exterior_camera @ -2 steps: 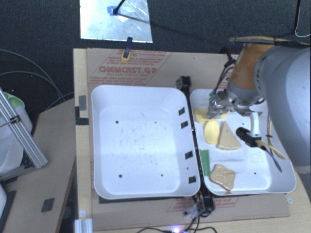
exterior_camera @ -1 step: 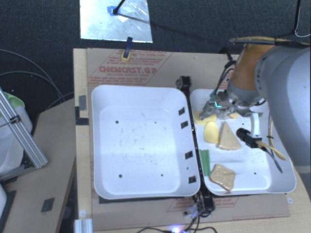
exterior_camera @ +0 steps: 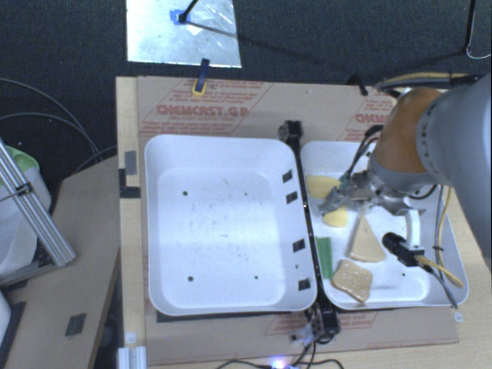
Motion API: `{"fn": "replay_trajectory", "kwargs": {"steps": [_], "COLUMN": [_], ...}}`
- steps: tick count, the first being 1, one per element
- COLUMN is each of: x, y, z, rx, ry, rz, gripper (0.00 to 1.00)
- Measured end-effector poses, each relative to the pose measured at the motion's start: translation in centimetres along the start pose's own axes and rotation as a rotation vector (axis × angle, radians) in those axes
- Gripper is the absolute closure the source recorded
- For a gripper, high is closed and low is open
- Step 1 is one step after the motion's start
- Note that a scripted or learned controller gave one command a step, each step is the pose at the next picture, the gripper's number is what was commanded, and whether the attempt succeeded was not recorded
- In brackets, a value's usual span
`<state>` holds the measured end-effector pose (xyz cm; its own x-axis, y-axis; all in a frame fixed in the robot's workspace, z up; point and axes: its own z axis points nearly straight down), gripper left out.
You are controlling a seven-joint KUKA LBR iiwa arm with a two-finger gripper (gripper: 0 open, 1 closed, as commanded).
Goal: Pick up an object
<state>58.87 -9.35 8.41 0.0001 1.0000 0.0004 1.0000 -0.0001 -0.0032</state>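
The grey two-finger gripper (exterior_camera: 336, 201) sits low in the right-hand shallow white plastic bin (exterior_camera: 400, 294), its fingers parted around nothing, tips just above a small rounded yellow object (exterior_camera: 335, 217). That object lies near the bin's left wall, beside a pale wedge-shaped slice (exterior_camera: 367, 241).

A brown bench board (exterior_camera: 231, 102) printed with red lettering carries two shallow white bins side by side, the left bin (exterior_camera: 223, 225) and the right bin (exterior_camera: 384, 283), their inner rims touching
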Motion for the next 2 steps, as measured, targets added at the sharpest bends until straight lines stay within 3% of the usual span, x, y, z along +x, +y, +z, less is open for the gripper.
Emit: {"fn": "replay_trajectory", "kwargs": {"steps": [1,2], "x": [10.4,5.1], "y": [-4.0,-7.5], "z": [-10.7,-10.0], "rx": [-0.015,-0.002], "ry": [0.003,-0.001], "rz": [-0.01,0.004], "gripper": [0.0,0.0]}}
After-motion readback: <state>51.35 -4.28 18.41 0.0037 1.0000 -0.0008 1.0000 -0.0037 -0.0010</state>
